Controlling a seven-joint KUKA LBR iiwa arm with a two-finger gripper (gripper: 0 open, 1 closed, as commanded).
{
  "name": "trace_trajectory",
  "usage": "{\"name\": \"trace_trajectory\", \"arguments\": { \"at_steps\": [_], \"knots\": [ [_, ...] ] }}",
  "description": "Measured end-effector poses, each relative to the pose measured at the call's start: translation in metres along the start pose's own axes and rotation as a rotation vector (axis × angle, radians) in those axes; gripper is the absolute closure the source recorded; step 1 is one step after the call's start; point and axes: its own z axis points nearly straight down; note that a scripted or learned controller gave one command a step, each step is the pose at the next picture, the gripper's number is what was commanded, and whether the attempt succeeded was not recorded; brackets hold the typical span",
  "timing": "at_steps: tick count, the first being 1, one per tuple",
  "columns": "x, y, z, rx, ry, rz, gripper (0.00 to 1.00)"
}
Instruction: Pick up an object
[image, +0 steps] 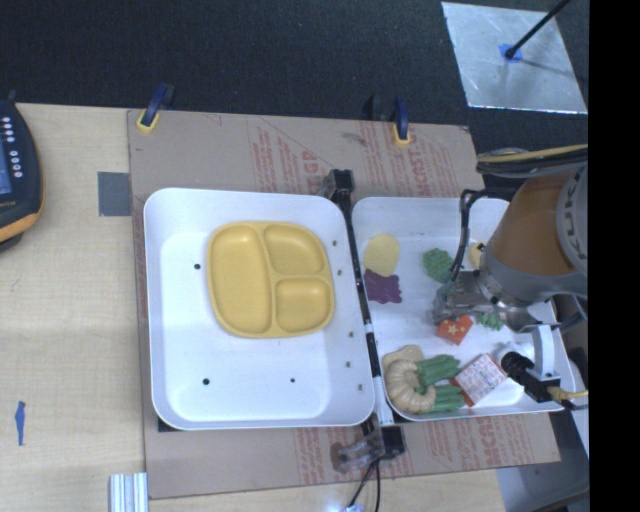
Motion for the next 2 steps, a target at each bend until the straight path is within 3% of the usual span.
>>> {"name": "trace_trajectory", "arguments": {
  "at_steps": [1, 2],
  "knots": [
    [0.000, 0.000, 0.000, 0.000, -0.001, -0.001, 0.00],
    [-0.001, 0.000, -0.010, -0.001, -0.002, -0.002, 1.00]
  ]
}}
